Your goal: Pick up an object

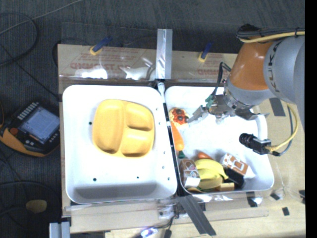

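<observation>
The right bin (247, 148) holds several small items. A red and orange toy (178, 116) lies by its left wall, with an orange carrot (177, 139) just below it. Along the front edge lie a yellow banana (208, 168), a brown packet (188, 168) and a small white and orange box (235, 164). My gripper (213, 108) hangs over the upper middle of this bin, right of the red toy and apart from it. I see nothing held in it.
A yellow divided plate (123, 128) lies in the left bin (79, 177). The grey and orange arm (257, 73) covers the right bin's upper right. A black camera unit (252, 142) and cable hang off the wrist. A handheld pendant (34, 128) lies on the floor at left.
</observation>
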